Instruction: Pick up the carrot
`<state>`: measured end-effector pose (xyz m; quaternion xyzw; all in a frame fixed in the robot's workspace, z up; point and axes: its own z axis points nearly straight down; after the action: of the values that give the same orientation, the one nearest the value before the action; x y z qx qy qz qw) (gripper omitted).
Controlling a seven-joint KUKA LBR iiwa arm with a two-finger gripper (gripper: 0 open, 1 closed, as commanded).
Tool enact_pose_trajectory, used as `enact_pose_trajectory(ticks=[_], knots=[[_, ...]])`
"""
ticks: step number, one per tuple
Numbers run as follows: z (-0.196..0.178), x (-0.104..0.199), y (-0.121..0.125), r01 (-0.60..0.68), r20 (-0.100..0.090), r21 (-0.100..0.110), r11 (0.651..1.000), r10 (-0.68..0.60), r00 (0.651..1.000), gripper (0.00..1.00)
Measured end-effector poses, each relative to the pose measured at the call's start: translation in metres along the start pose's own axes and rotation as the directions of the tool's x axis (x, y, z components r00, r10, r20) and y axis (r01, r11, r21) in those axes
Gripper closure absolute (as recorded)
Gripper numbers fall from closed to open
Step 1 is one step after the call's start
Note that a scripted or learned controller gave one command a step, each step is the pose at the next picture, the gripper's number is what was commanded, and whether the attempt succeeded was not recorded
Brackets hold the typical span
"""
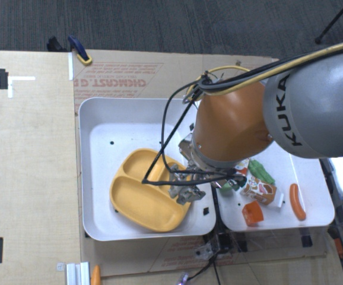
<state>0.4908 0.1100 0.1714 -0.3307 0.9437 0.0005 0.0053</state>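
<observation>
End effector over yellow plate; carrot well apart.

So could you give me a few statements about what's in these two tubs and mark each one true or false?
1. A yellow divided plate lies in the left bin. True.
2. The carrot sits on the yellow plate. False: it lies in the right bin, near its right wall.
3. The gripper is over the left bin, at the plate's right edge. True.
4. The carrot is clamped in the gripper. False: it lies apart from the gripper, in the other bin.
5. An orange-red block lies in the right bin near its front wall. True.
6. The arm's band above the wrist is blue. False: it is orange.
</observation>
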Motion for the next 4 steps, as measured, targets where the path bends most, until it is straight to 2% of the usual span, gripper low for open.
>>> enact_pose_trajectory(ticks=[1, 2, 3, 4], knots=[[0.079, -0.010, 0.004, 0.352, -0.005, -0.007, 0.936, -0.352, 0.936, 1.00], [0.036, 0.000, 0.019, 0.067, -0.005, -0.003, 0.998, -0.067, 0.998, 1.00], [0.007, 0.006, -0.001, -0.336, -0.004, 0.002, 0.942, 0.336, 0.942, 1.00], [0.079, -0.022, 0.008, -0.138, -0.009, -0.002, 0.990, 0.138, 0.990, 1.00]])
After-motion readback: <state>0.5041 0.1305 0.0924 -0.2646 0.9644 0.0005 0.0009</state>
